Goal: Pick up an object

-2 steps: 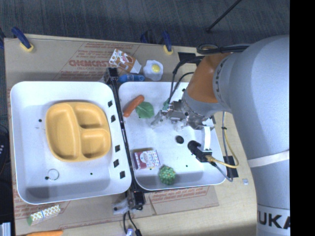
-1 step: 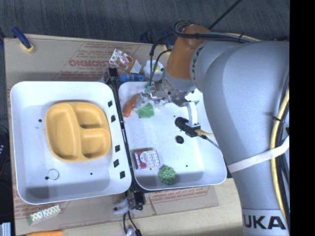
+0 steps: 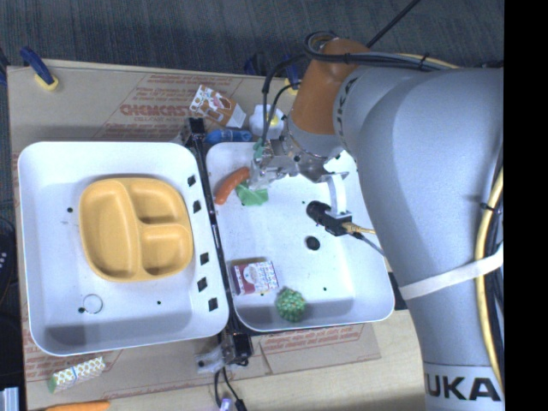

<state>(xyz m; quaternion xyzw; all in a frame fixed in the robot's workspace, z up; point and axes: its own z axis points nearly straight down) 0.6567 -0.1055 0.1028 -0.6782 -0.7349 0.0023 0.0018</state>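
At the near end of the right bin (image 3: 368, 302) a knobbly green ball (image 3: 291, 304) lies against the wall, with a flat red-and-white packet (image 3: 255, 276) just beside it on the left. Farther in, a small black disc (image 3: 312, 244) sits alone on the white floor. In the left bin (image 3: 34, 229) lies a yellow divided tray (image 3: 137, 227). Toward the far left corner of the right bin, a green scrap (image 3: 253, 196) touches an orange carrot (image 3: 229, 186). The gripper (image 3: 269, 166) hangs just above them; whether it is clenched or released, I cannot tell. Beyond the bins lies a small printed carton (image 3: 211, 104).
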